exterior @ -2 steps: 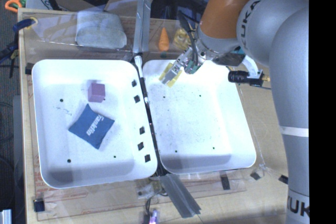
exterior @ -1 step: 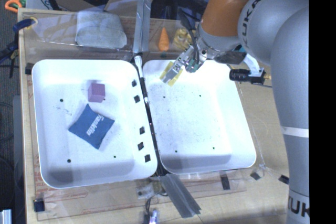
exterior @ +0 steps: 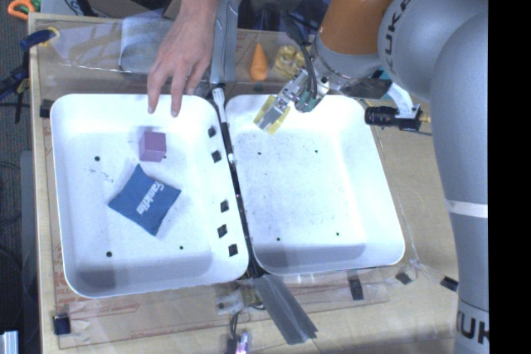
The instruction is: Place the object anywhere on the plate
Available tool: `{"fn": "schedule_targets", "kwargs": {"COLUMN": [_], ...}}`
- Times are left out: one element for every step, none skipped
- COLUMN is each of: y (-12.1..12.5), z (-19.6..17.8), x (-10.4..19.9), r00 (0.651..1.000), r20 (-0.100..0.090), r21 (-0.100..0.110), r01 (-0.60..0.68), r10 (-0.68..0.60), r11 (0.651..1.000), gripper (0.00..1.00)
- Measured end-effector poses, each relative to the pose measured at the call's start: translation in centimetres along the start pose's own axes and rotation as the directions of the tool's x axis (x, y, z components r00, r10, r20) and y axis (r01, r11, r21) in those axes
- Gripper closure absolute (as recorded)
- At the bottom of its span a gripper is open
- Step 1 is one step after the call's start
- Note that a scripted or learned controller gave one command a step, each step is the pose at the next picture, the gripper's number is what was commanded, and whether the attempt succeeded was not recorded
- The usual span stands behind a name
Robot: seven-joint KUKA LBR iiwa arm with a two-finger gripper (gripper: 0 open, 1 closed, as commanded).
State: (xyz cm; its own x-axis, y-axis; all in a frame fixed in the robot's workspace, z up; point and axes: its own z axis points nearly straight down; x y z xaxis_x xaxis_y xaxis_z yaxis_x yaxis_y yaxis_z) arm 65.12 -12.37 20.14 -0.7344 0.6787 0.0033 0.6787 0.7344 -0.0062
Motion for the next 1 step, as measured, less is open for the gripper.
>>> {"fn": "schedule_targets", "kwargs": {"y": [0.03], "z": [-0.66], "x": [-0.03], "r00": [1.0], "r20": [0.0], "r21": [0.002], "r01": [0.005], "r10": [-0.005], "r11": [1.0], "gripper": [1.0]}}
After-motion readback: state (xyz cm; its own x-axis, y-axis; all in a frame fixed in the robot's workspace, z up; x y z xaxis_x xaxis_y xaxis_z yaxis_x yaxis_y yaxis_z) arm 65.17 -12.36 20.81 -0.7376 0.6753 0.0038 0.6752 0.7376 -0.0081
